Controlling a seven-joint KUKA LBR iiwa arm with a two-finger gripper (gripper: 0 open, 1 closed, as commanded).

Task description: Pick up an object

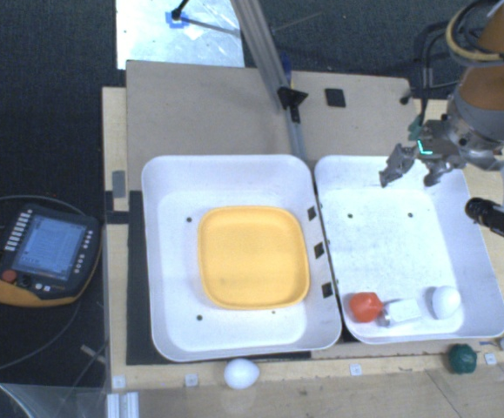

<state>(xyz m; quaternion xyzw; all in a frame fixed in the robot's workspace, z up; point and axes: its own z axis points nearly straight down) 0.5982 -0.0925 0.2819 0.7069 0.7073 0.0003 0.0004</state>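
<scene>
Tool [414, 169] spread, empty, over right bin's [408, 242] far end; I'm at approach, next reach nearer to red block [364, 306].

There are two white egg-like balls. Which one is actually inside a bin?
The white ball in the right bin's near corner, beside the orange object. The other ball lies outside, below the left bin.

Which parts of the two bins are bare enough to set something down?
Right bin: the floor is bare from the gripper down to the orange object and white ball, which crowd its near edge. Left bin: just the margins around the yellow plate.
</scene>
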